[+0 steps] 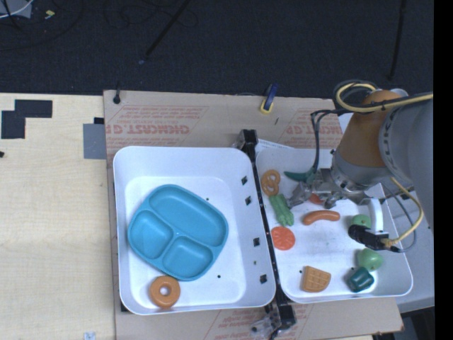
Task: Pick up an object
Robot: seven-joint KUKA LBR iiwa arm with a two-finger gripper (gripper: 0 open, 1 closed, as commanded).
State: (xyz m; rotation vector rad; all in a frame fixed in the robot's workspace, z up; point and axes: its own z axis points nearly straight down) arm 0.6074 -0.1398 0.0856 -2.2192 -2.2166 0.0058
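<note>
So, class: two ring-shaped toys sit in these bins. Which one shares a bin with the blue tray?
The doughnut, at the left bin's near edge, just below the blue tray. The other ring, the pretzel, lies in the right bin.

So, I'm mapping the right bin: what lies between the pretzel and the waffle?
In the camera view, the red tomato slice lies between the pretzel and the waffle, with the green pickle just above it.
</note>
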